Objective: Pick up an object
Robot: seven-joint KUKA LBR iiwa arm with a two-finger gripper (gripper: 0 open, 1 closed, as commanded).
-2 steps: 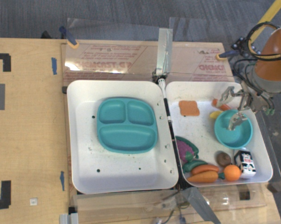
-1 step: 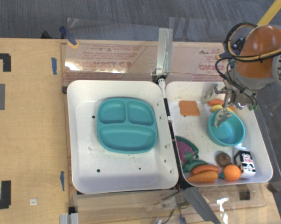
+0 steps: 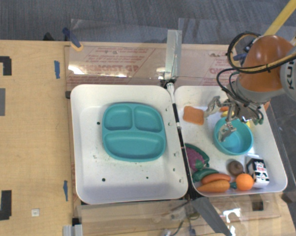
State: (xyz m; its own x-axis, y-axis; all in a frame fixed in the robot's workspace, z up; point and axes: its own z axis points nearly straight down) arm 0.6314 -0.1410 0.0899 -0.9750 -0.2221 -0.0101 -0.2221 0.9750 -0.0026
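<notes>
Directly under the gripper (image 3: 230, 124) sits a round teal plastic bowl (image 3: 234, 138), upright. Just left of the gripper lies a flat orange block (image 3: 192, 115). Further below it, a small orange ball (image 3: 244, 181), a brown lump (image 3: 235, 167) and a toy carrot (image 3: 214, 185) cluster together.

Two white bins (image 3: 84, 146), one teal divided plate (image 3: 134, 132), one teal bowl (image 3: 234, 139), one carrot (image 3: 214, 185), one orange (image 3: 244, 182)

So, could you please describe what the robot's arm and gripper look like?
The arm carries a rounded orange band above a grey wrist, with black cables looping around it. The gripper is thin bare metal, silvery grey, with slim fingers.
</notes>
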